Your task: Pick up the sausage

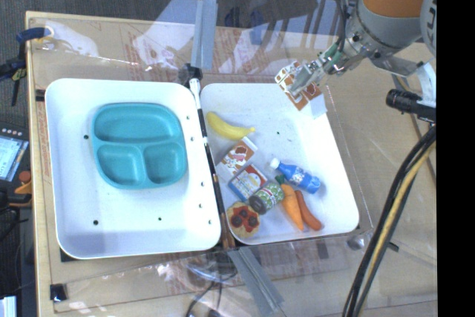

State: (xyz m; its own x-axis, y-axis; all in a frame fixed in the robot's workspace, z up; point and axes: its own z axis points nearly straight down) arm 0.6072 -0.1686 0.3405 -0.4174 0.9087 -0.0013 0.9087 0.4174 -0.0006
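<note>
Grey and orange, the arm holds its jaws (300, 83) over the right bin's (334, 159) far rim; their spread is unclear. Well apart, the reddish sausage (309, 213) lies beside the carrot (292, 210), partly overlapped.

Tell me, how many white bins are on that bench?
2. The left white bin holds a blue divided tray. The right white bin holds the toy food, including the sausage, with the claw above its far rim.
</note>
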